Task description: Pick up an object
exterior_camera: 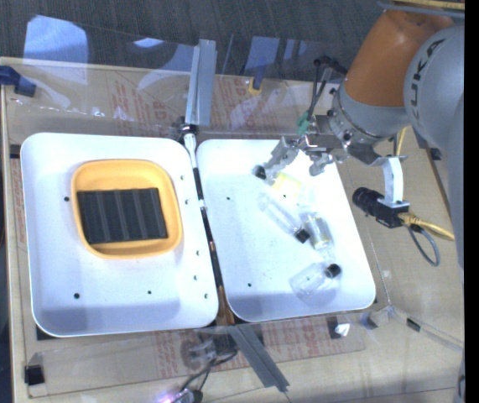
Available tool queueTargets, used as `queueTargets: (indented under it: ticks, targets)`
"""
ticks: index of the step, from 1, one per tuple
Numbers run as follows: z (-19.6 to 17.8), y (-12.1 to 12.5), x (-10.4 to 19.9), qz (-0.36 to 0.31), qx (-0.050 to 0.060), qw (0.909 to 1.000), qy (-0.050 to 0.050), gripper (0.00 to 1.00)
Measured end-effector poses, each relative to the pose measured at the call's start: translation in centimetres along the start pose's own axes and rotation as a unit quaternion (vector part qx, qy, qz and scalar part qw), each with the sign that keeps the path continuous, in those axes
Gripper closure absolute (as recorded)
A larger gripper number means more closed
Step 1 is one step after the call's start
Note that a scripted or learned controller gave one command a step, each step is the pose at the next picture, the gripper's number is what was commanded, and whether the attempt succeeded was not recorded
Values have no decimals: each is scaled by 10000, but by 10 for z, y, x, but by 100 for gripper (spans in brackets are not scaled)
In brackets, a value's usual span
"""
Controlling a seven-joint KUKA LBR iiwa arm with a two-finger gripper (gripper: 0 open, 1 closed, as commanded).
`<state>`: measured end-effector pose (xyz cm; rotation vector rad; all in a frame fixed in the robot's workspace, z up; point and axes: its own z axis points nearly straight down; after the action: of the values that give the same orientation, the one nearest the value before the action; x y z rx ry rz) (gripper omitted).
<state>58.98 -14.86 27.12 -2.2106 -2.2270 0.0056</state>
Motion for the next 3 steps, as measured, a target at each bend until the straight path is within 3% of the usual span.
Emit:
queueTargets:
  ticks: [1,2,3]
  targets:
    - [11,28,-52,-339,-14,9994,0,0]
    - [162,15,-61,-992,0,9951,6,0]
    - [129,68,-62,-1117,-29,9937,-4,0]
